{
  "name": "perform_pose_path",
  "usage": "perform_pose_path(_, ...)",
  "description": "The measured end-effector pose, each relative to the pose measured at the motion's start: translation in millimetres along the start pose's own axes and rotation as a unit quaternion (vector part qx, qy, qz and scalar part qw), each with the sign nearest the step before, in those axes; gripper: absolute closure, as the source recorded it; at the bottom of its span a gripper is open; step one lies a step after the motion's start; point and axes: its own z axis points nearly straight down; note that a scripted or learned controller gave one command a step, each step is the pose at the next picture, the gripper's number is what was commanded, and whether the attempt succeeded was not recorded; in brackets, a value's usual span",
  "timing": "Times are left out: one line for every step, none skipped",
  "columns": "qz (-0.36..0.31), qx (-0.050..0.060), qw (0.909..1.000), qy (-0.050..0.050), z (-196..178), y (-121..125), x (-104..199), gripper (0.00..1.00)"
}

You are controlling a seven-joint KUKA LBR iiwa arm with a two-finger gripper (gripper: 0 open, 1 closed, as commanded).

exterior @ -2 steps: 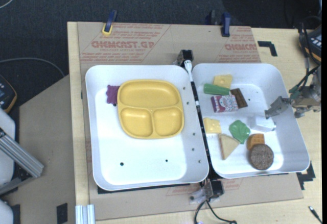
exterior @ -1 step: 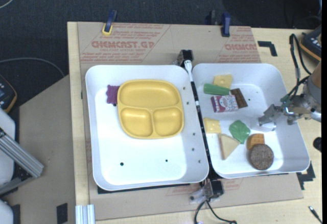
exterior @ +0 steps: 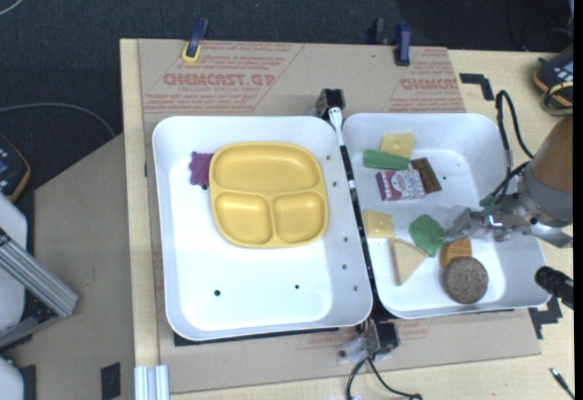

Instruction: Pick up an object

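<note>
The jaws look slightly parted and hold nothing; the gripper (exterior: 466, 223) hangs low by the right bin's (exterior: 483, 129) right edge. Just beside its tips lies a green block (exterior: 426, 232), toward the bin's middle, long axis diagonal.

- One fixed camera sits above the bench (exterior: 146, 298), looking down at a slant — both white bins (exterior: 182, 280) side by side.
- It takes in dark floor beyond, and the arm (exterior: 551, 175) enters from frame right.
</note>
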Motion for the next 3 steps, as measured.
perform_pose_path(0.000,-0.002,1.0000,-0.001,22,0,0,0.00)
perform_pose_path(0.000,-0.004,1.0000,-0.002,11,0,0,1.00)
perform_pose_path(-0.001,-0.008,1.0000,-0.004,-51,6,4,1.00)
